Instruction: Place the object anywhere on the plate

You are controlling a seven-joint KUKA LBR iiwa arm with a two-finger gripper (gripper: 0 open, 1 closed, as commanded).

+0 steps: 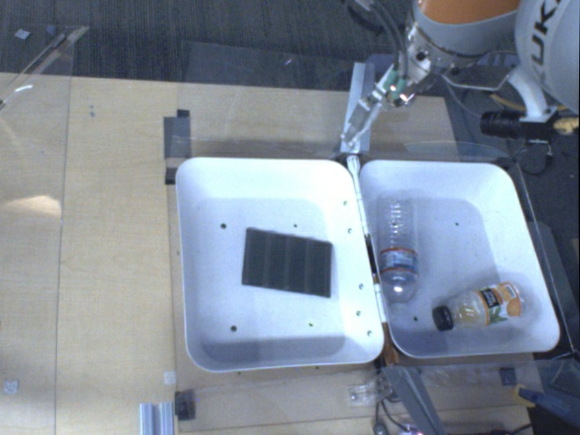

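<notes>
The arm (544, 25) bears the letters "UK"; bottle labels are unreadable.

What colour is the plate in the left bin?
Dark grey to black, with faint ridged stripes: plate, camera view.

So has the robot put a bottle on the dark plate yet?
Not yet. Nothing looks done: the dark ribbed plate in the left bin has nothing on it. Both things lie in the right bin: a clear water bottle and a small juice bottle with a black cap. The gripper sits up above the bins' far edge. Still left: grab a bottle, carry it over, set it down.
</notes>
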